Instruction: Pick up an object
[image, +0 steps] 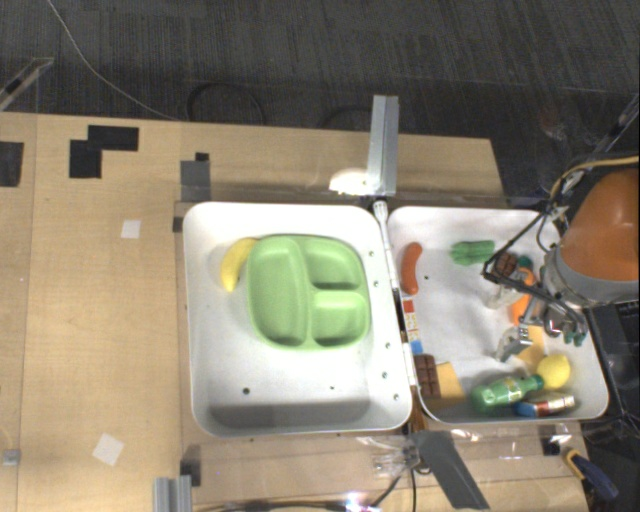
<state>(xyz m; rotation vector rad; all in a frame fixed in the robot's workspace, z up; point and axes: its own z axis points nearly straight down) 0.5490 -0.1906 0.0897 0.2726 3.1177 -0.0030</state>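
My gripper (513, 346) hangs low over the right bin (455, 300), near its right side, with the grey arm and its orange band (603, 235) above it at the right edge. Just right of the gripper lies a yellow lemon (553, 371), with a small orange piece (521, 308) just above the gripper. Below it lie a green bottle (503, 392) and a red and blue tube (545, 406). Nothing is visibly held.
The right bin also holds an orange-red sausage (410, 267), a green vegetable (472, 252), a brown chocolate bar (427, 375) and a tan block (449, 381). The left bin (215, 370) holds a green divided plate (305, 290) and a banana (235, 263).
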